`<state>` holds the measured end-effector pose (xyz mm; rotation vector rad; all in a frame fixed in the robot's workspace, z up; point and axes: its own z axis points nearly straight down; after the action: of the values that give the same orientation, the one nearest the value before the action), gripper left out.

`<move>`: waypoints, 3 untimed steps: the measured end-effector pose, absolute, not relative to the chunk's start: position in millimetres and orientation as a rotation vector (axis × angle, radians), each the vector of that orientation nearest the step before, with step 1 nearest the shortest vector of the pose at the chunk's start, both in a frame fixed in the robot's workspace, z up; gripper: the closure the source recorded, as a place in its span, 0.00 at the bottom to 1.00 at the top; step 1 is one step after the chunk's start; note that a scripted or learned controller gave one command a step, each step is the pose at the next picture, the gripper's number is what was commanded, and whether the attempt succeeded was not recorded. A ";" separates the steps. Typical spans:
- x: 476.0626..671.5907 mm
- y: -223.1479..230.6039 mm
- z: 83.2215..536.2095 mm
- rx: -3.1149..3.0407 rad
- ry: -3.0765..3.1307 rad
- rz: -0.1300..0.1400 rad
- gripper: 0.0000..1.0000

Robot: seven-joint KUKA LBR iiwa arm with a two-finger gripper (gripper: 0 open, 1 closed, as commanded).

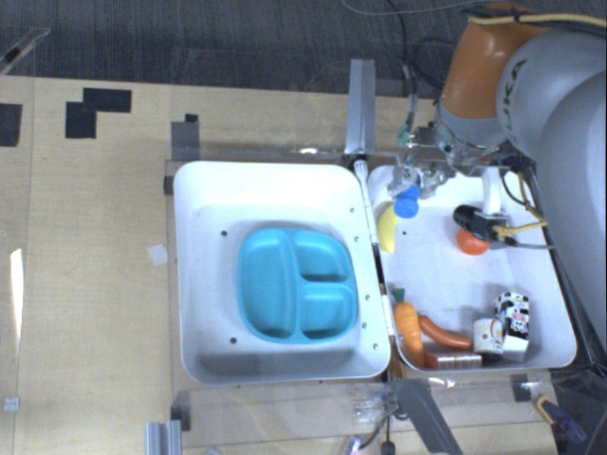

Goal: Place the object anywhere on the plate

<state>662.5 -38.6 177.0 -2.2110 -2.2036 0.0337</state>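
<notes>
Plate (294,284) sits in the left bin (204,207), waiting. My gripper (413,180) hangs over the right bin (541,282) near the divider, with a blue object (407,204) just beneath it — whether I'm clenched on it I cannot tell. Banana (386,227) lies just beside.

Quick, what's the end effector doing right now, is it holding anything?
End effector: over the right white bin's far left corner, just above a small blue round object; open or shut cannot be told.

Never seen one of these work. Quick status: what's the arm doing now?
Gripper over right bin, at blue object; grip unclear. Blue plate in left bin, bare. Banana beside.
</notes>
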 end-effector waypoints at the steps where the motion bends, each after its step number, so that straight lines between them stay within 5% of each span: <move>1: 598.9 26.2 185.1 -2.001 -2.425 -0.005 1.00; 2: 589.6 -6.6 272.3 -2.047 -2.391 -0.008 1.00; 3: 543.8 82.1 184.4 -1.842 -2.548 -0.004 1.00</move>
<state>543.8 82.1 184.4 -1.8416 -2.5478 -0.0042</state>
